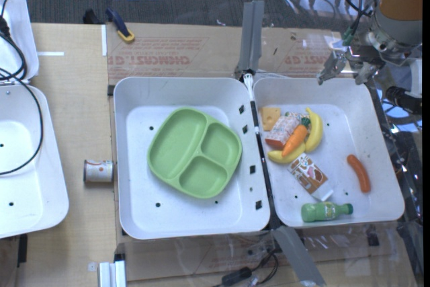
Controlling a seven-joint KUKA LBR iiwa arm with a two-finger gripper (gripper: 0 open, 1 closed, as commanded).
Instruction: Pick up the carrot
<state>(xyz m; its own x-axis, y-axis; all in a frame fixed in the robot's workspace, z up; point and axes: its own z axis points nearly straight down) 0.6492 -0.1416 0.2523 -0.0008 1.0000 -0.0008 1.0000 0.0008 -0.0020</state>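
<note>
The wooden bench (74, 50) bears two white bins (127, 144) side by side; a small can (99, 171) lies left.

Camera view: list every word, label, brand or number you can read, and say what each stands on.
"CHEMCAST GP" in red, upside down and reversed, repeated, on the clear sheet behind the bins.
Carton in the right bin: print too small to read.
Green bottle label: blurred.
Small can left of the bins: unreadable.

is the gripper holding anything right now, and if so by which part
Nothing is held. The two-finger gripper hangs open above the far rim of the right white bin, while the orange toy carrot lies across the yellow banana in that bin.
</note>
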